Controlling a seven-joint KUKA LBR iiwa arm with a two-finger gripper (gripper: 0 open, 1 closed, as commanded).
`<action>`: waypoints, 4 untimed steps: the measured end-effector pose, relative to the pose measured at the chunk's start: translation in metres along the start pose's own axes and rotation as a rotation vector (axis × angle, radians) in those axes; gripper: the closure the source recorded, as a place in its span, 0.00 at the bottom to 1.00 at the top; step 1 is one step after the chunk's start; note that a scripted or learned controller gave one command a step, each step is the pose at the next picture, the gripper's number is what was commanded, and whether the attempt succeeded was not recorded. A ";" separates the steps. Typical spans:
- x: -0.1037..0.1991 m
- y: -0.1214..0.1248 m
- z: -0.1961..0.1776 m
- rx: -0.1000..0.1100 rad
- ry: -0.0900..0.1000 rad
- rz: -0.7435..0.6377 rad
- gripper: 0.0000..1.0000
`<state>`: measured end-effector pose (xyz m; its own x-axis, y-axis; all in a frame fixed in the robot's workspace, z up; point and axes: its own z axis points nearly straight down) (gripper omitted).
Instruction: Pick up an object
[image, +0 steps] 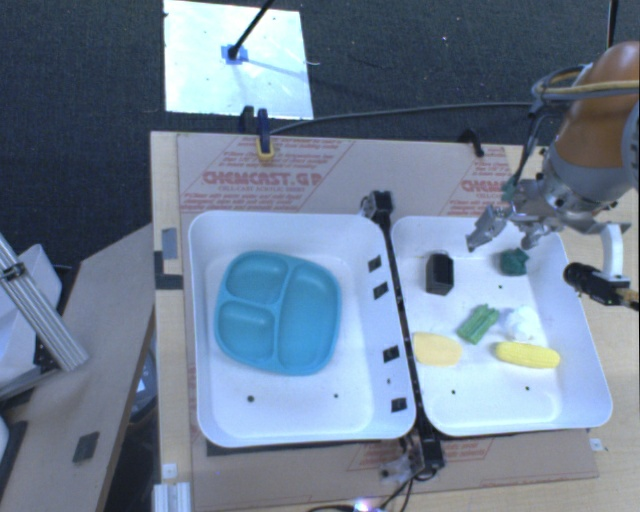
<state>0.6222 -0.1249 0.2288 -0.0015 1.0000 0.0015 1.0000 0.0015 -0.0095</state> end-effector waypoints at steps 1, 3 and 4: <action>0.000 0.002 -0.007 -0.011 -0.002 -0.002 0.00; 0.000 -0.002 0.098 -0.007 -0.001 0.000 0.00; -0.001 0.004 0.125 -0.027 -0.005 0.000 0.00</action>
<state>0.6252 -0.1258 0.1042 -0.0019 1.0000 -0.0033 0.9998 0.0019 0.0173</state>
